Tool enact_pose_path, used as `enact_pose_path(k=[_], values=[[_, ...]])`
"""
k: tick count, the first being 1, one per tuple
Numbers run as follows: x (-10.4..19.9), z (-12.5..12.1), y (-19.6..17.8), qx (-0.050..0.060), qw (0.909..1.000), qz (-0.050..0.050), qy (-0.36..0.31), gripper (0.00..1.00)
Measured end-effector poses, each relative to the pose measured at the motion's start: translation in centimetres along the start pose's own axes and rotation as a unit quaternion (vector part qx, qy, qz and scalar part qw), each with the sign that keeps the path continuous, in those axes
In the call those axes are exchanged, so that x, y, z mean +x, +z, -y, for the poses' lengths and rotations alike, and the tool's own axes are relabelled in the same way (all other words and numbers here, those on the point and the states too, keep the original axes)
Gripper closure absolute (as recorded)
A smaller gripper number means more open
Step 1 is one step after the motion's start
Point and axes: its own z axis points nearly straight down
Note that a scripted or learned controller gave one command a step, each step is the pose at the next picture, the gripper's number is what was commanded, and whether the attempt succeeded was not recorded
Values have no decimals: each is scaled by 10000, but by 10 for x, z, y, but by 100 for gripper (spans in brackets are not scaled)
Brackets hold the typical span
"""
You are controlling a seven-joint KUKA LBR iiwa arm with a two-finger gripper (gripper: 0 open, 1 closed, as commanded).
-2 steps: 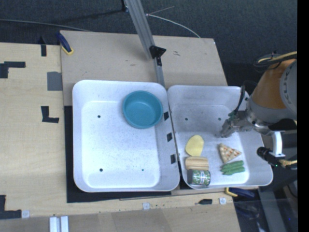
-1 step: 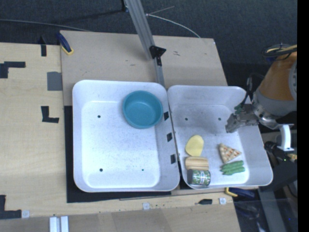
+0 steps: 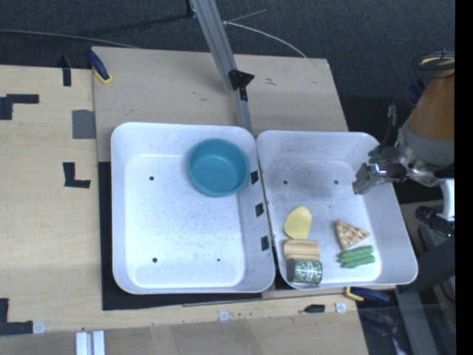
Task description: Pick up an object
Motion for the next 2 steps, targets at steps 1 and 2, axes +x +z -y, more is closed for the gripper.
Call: enact_pose_path(k=[1,2], values=[[6,1,-62,-12,10000,3,-3,100],[51,6,-54,24,10000,-8,-12,100]])
